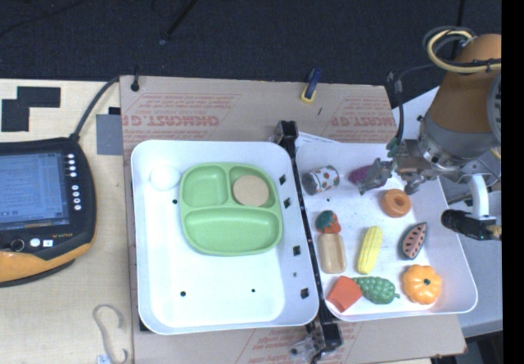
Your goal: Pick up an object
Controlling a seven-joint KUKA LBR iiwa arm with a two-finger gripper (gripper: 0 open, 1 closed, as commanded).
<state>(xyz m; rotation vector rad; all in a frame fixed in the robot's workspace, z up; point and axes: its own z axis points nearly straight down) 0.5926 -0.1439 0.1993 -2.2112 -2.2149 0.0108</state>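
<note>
Two white bins lie side by side on the bench; the left bin (155, 272) bears a green divided plate (231, 210) with a tan round piece (250, 190) in its upper right compartment, and the right bin (446, 305) holds the toys on offer; among them a small spotted can (322, 180), a purple piece (361, 175), a doughnut (396, 204), a hot dog (332, 252), a corn cob (370, 249), a watermelon slice (413, 241), a red block (345, 294), a green bumpy fruit (377, 289) and a pumpkin (422, 284); the gripper (391, 175) hangs low over the upper part of that bin, between the purple piece and the doughnut, near both; how wide the claw stands cannot be told from here, and nothing is seen held in it; I judge the step in hand to be the approach, with the pick itself not yet made; the next move calls for settling on one toy, centring over it and coming down squarely, since the neighbours sit close and a stray contact could knock one aside; as for writing, the cardboard sheet (205, 113) under the bins carries red print that reads upside down and too faint to make out surely; a handheld pendant (41, 207) at the left shows a lit screen, its text too small to read.
</note>
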